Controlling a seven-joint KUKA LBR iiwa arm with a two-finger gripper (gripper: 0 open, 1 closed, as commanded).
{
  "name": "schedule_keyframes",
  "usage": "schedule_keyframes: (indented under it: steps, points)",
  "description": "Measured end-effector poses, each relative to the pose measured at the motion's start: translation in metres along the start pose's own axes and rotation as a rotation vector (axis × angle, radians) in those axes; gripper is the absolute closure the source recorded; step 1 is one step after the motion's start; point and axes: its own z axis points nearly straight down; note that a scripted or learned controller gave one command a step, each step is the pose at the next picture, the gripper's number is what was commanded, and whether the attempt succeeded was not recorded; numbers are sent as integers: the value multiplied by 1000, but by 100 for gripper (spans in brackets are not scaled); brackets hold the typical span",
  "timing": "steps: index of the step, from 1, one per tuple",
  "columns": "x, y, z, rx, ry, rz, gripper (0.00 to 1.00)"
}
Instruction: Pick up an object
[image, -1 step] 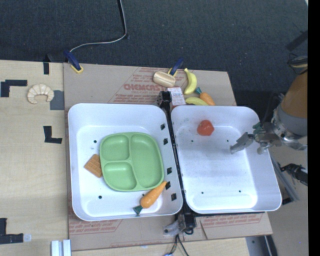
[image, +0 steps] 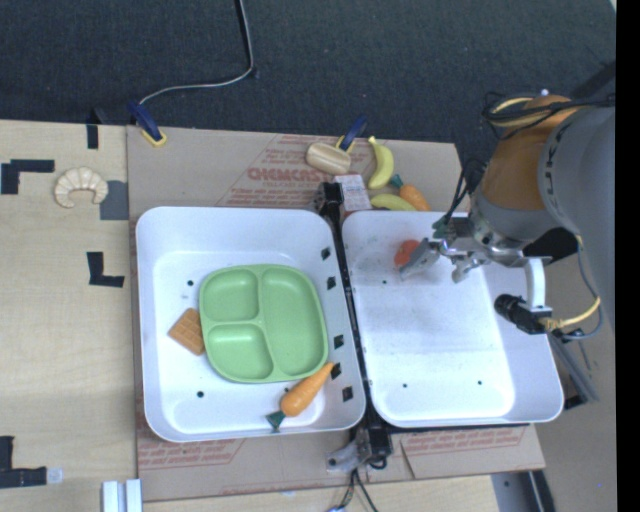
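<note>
A small red-orange object (image: 407, 250) lies at the far left of the right bin (image: 450, 390). My gripper (image: 440, 267) hovers over that bin's far part, and its fingers (image: 421, 261) are spread open. The red-orange object sits just beside the left finger, not between the two. In the left bin (image: 160, 400) a green divided plate (image: 264, 322) fills the middle. An orange carrot (image: 305, 391) lies at the plate's near edge. A tan cracker (image: 187, 330) rests at the plate's left side.
Behind the bins on the cardboard lie a bread roll (image: 327, 156), bananas (image: 382, 168), a small carrot (image: 412, 194) and a small packet (image: 352, 189). A croissant (image: 81, 185) sits on the bench at far left. Blue clamps (image: 148, 122) hold the cardboard's far edge.
</note>
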Motion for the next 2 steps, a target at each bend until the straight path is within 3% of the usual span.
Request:
schedule_keyframes:
  steps: [1,2]
  points:
    - [3,50,60,-6,-3,-1,0]
    - [8,62,60,-4,-3,0,0]
